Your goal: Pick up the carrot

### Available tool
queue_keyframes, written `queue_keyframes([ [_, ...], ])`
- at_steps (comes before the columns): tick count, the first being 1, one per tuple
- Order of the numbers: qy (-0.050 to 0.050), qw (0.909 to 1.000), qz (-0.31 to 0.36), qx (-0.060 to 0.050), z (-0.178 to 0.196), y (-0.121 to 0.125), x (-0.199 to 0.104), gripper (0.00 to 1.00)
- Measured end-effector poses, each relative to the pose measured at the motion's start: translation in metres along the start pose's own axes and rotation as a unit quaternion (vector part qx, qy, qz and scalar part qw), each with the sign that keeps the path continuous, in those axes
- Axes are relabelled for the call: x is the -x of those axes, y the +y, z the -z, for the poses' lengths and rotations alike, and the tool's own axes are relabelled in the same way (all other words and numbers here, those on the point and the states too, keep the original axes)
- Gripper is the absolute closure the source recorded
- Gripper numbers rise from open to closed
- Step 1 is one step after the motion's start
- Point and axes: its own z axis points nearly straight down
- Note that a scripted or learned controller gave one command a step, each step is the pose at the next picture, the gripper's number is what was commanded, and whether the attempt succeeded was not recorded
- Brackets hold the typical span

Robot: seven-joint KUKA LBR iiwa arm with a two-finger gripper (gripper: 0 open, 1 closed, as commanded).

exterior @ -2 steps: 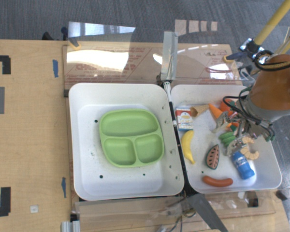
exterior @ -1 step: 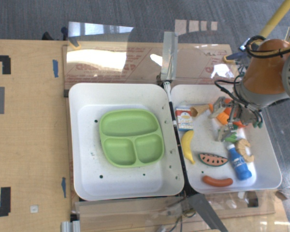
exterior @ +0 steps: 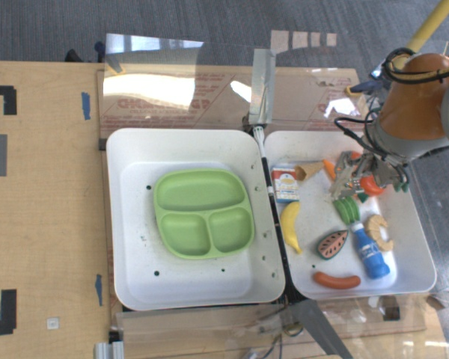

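the carrot [exterior: 328, 167] is seen just left of the gripper [exterior: 350, 179], beside the green pepper [exterior: 347, 209]. the gripper's state cannot be told. the pepper could be grabbed by mistake, given the crowding.

Gripper [exterior: 349, 176] hangs beside carrot [exterior: 328, 167] in right bin [exterior: 419, 234].

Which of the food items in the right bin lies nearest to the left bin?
The banana. It is the yellow curved piece lying along the right bin's left wall, just below the small carton. The sausage and blue bottle lie further right.
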Motion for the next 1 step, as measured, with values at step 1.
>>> queue_keyframes([
  [1, 0.009, 0.9981, -0.061, 0.002, -0.0157, 0.0217, 0.0489, 1.0],
])
